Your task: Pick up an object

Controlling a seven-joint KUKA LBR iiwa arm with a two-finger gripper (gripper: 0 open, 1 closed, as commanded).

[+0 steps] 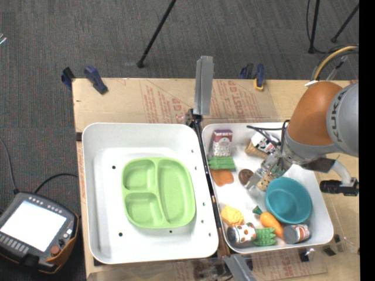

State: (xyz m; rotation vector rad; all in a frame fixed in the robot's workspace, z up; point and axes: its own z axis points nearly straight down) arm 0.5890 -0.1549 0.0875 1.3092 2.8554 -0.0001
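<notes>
Currently over right shallow white plastic bin (326, 222), grey arm with orange band (313, 122) reaching in from right. End effector (265, 174) low inside that bin, just left of the teal round plastic bowl (288, 200), upper rim side. Finger state: cannot tell, tips blurred against clutter. Nothing visibly gripped.

Relative to teal bowl:
- small brown round piece (245, 175) left, just beside end effector
- orange flat toy slice (222, 177) further left, green flat toy piece (221, 163) touching above it
- small pink-and-white carton (222, 142) far upper left, upright
- tan cone-shaped toy (255, 150) above left
- yellow toy corn (232, 216) lower left
- orange toy carrot (270, 222) touching lower-left rim
- printed tin can (242, 234) on its side, below left; green toy vegetable (265, 235) just right of it
- second small can, red label (296, 233), directly below, tilted

Left shallow white bin (96, 151) well left of bowl, carrying light green three-compartment plastic plate (158, 192). Both bins on cardboard-covered desk (135, 101). Grey handheld controller with screen (35, 227) on floor, far lower left.
</notes>
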